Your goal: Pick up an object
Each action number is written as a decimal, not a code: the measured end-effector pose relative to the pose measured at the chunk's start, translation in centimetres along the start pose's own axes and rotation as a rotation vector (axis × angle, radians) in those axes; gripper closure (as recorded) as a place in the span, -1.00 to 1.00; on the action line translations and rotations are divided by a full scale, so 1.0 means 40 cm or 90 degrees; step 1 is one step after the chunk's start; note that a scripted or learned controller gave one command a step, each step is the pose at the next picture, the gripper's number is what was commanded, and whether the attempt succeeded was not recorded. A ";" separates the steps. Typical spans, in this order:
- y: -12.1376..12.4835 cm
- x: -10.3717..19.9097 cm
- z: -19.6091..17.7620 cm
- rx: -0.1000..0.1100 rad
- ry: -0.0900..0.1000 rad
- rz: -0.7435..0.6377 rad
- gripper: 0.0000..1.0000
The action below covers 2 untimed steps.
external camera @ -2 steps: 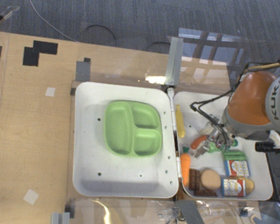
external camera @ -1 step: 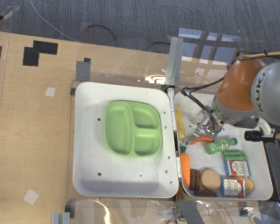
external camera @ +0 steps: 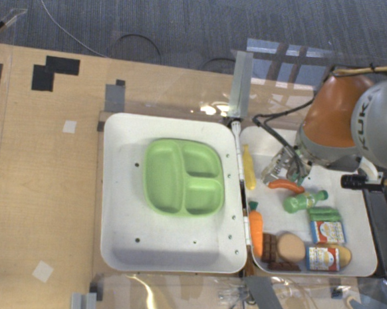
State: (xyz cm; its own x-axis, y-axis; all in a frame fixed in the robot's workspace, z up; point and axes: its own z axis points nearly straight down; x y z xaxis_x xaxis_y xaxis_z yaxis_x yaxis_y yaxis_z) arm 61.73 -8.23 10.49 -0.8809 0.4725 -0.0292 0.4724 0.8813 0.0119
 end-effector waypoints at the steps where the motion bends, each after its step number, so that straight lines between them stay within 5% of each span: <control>1: 0.019 -0.106 -0.354 0.002 0.005 0.044 1.00; 2: -0.089 -0.184 -0.507 0.004 0.010 -0.119 1.00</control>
State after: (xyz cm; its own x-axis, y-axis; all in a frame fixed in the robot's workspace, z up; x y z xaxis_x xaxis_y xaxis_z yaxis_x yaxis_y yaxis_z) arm 65.89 -14.76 30.95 -0.9537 0.3002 -0.0152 0.3003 0.9539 0.0014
